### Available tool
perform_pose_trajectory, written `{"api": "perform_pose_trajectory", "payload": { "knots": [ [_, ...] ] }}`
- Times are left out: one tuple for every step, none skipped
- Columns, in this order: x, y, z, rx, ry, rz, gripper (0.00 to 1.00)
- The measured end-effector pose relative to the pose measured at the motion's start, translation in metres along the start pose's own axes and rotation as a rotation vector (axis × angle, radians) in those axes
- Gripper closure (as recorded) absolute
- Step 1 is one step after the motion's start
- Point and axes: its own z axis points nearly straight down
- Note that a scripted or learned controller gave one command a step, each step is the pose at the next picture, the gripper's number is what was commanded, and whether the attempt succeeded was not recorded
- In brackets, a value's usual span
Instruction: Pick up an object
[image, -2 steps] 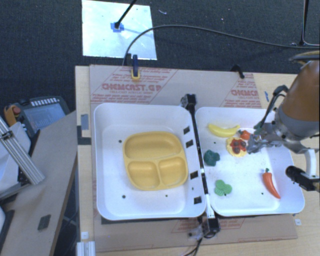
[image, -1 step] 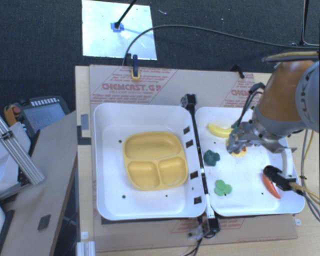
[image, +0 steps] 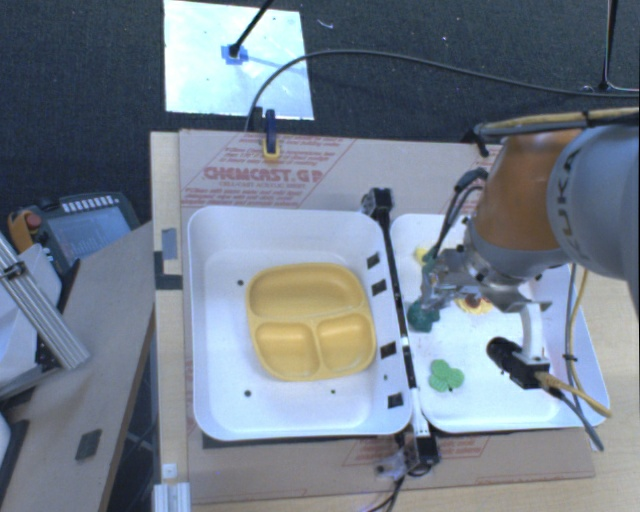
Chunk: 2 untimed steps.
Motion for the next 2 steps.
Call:
{"api": "perform_pose_trajectory", "payload": {
  "knots": [
    [0.049, -0.008, 0.003, 0.0, 0.0, 0.0, 1.0],
    [0.102, -0.017, -0.015, -0.002, 0.0, 0.001, 1.0]
  ]
}}
